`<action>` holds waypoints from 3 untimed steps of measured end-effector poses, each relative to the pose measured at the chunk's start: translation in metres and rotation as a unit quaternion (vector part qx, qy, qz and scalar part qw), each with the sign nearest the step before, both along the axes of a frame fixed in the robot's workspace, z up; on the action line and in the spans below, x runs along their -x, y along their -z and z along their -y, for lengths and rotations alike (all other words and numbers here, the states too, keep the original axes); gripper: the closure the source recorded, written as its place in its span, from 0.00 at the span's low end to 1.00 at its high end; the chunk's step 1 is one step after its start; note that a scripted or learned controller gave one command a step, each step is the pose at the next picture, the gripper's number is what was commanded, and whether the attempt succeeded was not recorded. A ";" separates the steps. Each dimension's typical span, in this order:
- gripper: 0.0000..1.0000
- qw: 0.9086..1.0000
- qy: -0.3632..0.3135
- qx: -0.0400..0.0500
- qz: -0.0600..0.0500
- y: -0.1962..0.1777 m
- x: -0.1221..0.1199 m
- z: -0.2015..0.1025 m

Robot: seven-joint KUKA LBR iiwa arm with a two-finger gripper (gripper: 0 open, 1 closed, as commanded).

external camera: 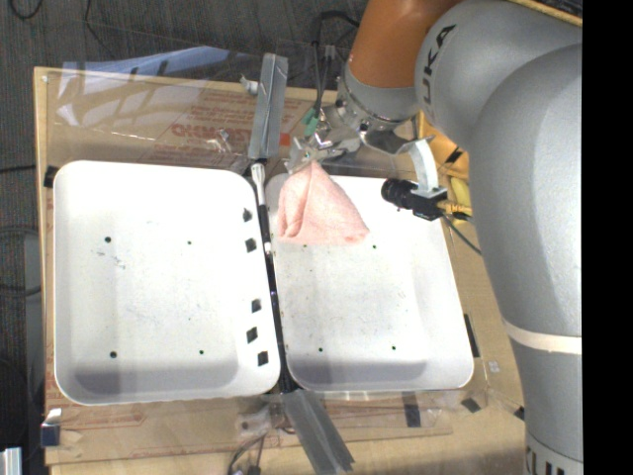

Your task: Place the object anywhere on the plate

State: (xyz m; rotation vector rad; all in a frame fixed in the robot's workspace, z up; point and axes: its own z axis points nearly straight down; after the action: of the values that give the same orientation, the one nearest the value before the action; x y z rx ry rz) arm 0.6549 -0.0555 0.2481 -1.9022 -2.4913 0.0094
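The crumpled pale pink cloth [315,209] hangs bunched from my hand [315,152], its top corner pinched between my fingers, the rest draping over the far left corner of the right shallow white bin [396,354]. The left white bin [148,364] sits just beside it on the table [138,97].
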 end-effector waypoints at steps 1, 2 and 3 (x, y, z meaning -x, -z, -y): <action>1.00 1.000 -0.005 0.000 0.000 0.021 0.000 -0.003; 1.00 0.978 -0.208 -0.002 -0.001 0.034 0.020 -0.047; 1.00 0.916 -0.402 -0.003 0.000 0.024 0.040 -0.087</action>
State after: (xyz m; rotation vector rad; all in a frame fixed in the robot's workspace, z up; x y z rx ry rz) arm 0.6153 0.0316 0.2237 -0.7404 -3.0451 0.0053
